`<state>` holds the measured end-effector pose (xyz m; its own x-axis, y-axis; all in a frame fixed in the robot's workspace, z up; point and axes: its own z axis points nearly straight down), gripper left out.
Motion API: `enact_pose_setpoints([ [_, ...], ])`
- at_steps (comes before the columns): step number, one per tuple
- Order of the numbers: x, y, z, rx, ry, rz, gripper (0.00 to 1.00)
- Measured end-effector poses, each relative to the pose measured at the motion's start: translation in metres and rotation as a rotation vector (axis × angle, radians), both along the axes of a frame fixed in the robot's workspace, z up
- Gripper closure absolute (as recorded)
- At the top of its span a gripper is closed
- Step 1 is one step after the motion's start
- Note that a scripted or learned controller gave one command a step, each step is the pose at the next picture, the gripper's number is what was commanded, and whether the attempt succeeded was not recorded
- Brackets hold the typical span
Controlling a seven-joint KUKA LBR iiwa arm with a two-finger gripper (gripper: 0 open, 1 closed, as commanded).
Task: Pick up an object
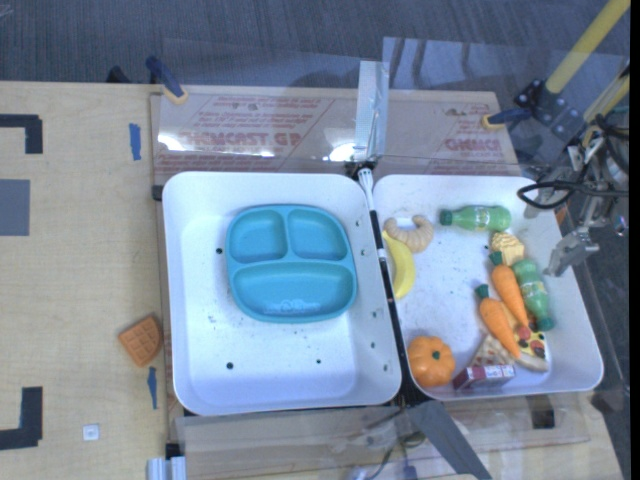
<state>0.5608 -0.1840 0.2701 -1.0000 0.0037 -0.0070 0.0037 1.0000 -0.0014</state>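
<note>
Now: gripper at the bin edge, nothing lifted yet

Gripper sits at the far right rim of the right bin, low over the white wall. Too small and cluttered with cables to read, so I cannot tell how far open it is, and nothing visibly sits in it. Treat it as empty.

All candidates lie in the right bin. Nearest the gripper is a tight cluster: two carrots lying side by side, a green vegetable touching the upper carrot, and a small yellow piece just above them. A pizza slice and a red packet sit at the bin's near edge. A green bottle lies on its side near the far wall. A pumpkin stands alone at the near left corner, and a banana hugs the left wall with a beige ginger-like lump touching its top.

Judgement: the cluster is closest but risky, since a grab there would likely nudge neighbours or catch two things. The bottle or pumpkin look cleaner, with bare floor around them. For the bottle, close across its short width, not along its length, as it could roll. Avoid the banana; the wall blocks one side. Come straight down, centred, then lift slowly.

Left bin holds a blue divided plate; not needed.
</note>
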Motion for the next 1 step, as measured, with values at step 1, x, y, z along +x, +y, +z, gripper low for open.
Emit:
enact_pose_setpoints([
  [1,-0.0088,-0.0213,-0.1676,0.004,0.012,-0.050,0.00],
])
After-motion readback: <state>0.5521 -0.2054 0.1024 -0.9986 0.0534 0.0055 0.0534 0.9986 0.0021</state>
